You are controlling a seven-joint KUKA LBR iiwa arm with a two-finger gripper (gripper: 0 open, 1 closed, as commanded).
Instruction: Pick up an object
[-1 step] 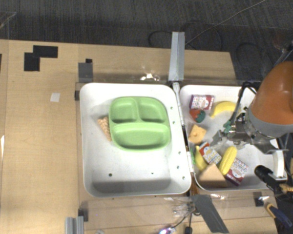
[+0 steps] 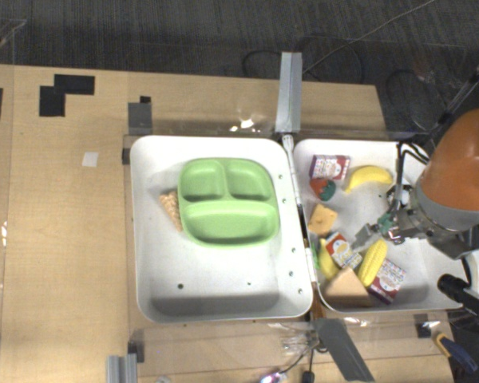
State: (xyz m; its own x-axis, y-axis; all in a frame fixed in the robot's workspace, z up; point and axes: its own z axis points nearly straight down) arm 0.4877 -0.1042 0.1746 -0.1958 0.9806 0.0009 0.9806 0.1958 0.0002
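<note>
Corn cob (image 2: 374,262) lies in the right bin (image 2: 359,303), not yet lifted; the pick is still to do.
Nearest, a tan wedge (image 2: 347,283) and a glossy printed packet (image 2: 387,280) flank the ridged yellow cob. The gripper (image 2: 381,228) hangs just above it; I cannot tell its finger state. Farther back sit a smooth curved banana (image 2: 367,177) and a small carton (image 2: 329,167). The left bin (image 2: 215,294) holds a green plastic divided tray (image 2: 227,200).

A green divided tray (image 2: 226,200) is set in the left white bin (image 2: 156,238), with a cracker (image 2: 171,208) tucked beside it.
</note>
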